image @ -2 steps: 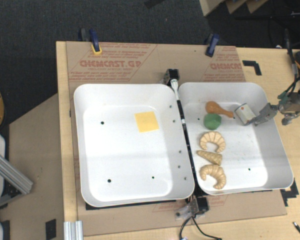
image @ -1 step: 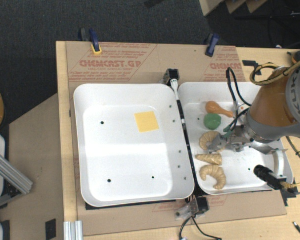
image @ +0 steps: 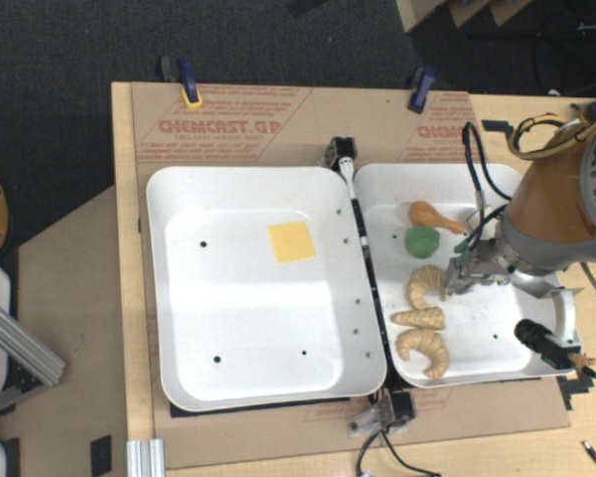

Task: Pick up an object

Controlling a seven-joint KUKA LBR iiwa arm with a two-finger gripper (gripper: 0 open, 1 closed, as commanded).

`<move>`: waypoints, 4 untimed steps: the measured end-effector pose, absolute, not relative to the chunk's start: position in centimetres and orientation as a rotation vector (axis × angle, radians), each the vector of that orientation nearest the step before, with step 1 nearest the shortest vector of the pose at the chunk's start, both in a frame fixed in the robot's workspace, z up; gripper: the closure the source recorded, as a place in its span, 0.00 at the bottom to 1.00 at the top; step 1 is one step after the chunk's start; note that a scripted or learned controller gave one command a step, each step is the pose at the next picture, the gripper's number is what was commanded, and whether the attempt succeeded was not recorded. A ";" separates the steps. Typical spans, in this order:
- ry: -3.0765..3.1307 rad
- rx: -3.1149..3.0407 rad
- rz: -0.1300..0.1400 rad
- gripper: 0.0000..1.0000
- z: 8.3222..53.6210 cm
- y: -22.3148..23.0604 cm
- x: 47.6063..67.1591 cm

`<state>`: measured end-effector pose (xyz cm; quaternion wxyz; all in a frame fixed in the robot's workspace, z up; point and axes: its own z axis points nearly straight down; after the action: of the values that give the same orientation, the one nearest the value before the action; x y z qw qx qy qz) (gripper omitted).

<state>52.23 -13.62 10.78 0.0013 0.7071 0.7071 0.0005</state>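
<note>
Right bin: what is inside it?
The right bin holds three croissants, a green ball and an orange spoon-like piece. The tool and arm cover its right part, hiding anything beneath.

gripper (image: 455, 278): fingers too dim to read | arm (image: 556, 207): cut by right edge | right bin (image: 397, 182): far side covered by arm

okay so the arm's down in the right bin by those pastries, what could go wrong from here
1. The gripper sits at the edge of the top croissant, so it may clip the end and slip off rather than grasp it.
2. The three pastries lie close together: the top croissant, the middle pastry and the bottom croissant. A push could shove one into the next.
3. The green ball and orange spoon-shaped piece lie just beyond; a sideways move could knock them.
</note>
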 end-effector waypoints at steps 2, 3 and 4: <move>2.225 2.220 0.000 1.00 9.9 -11.0 62.9; 2.223 2.234 -0.008 1.00 8.4 -11.2 51.0; 2.217 2.203 0.021 1.00 25.1 -8.1 54.4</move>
<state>54.40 -8.12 25.12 0.0080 0.7048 0.7093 0.0067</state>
